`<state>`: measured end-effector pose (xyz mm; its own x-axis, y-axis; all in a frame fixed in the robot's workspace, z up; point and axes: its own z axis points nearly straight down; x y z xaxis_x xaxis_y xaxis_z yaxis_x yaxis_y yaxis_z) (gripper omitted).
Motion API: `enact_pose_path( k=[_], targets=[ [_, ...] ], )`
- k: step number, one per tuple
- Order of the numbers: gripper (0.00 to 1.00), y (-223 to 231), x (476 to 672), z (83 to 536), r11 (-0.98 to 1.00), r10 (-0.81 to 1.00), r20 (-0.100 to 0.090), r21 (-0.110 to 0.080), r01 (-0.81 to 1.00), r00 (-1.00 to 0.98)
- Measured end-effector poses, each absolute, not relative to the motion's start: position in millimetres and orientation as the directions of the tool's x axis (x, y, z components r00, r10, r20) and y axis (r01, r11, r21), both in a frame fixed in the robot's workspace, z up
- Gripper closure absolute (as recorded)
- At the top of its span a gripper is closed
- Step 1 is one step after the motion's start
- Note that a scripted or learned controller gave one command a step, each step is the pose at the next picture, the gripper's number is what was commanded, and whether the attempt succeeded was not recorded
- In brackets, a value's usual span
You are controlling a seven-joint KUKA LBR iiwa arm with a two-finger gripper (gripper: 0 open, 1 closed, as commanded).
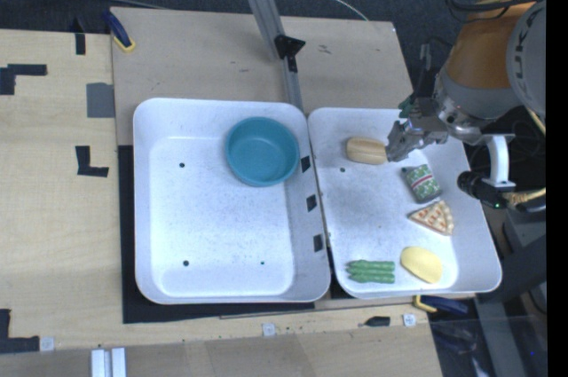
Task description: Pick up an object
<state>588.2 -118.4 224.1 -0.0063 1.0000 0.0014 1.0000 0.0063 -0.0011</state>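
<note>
Green beans (pixel 370 270) nr front rim; tan oval bread roll (pixel 366 151) beside gripper (pixel 398 145), grip state unclear.

arm: reaching in from right | claw (pixel 397 145): low, angled leftward

The scene is lit evenly from above, and it is bright but soft. No hard glare is seen on the left white bin (pixel 169 215). A small dark shadow is cast inside the blue bowl (pixel 262 151), in that bin's top right part. Thin soft shadows are seen just under the bin's rims. The whole picture is a little blurry and grainy. The floor beyond the worktop (pixel 53 189) is left dark.
</note>
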Motion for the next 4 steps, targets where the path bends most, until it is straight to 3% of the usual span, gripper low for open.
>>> enact_pose_path(
  k=[4],
  targets=[
    [1.00, 98, 526.3, 227, 0.009, 1.000, 0.002, -0.004, 1.000, -0.009]
  ],
)
